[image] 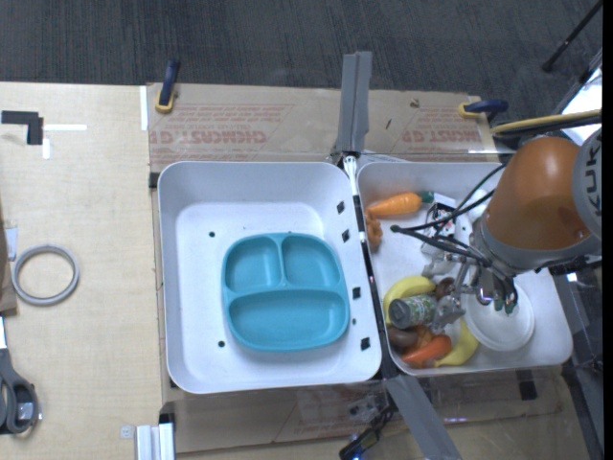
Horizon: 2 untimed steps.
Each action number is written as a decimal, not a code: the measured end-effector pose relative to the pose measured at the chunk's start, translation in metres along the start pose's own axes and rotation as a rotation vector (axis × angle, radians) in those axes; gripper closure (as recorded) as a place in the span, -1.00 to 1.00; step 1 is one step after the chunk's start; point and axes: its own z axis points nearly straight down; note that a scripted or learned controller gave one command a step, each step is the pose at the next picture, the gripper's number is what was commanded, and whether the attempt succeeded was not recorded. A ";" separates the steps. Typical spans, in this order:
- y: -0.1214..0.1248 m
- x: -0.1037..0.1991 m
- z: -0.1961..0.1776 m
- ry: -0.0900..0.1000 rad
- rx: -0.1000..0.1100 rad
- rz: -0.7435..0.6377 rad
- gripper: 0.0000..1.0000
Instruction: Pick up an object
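In the right bin my gripper hangs low over a heap of small objects at the bin's front left. The heap holds a yellow banana, a small green-labelled can, a red-orange piece and a dark brown item. An orange carrot lies apart at the back of the same bin. A white round lid or bowl rests just right of the gripper. The arm's orange band covers the wrist, and cables hide the fingers' stance.
The left bin holds a blue three-compartment plate. A grey divider bar runs between the bins at the back. A roll of tape and scissors lie on the bench at the far left.
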 end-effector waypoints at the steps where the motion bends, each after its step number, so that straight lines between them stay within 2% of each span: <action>1: 0.026 -0.070 -0.002 -0.007 0.006 0.174 -1.00; 2: 0.018 -0.032 -0.001 -0.003 0.006 0.349 -1.00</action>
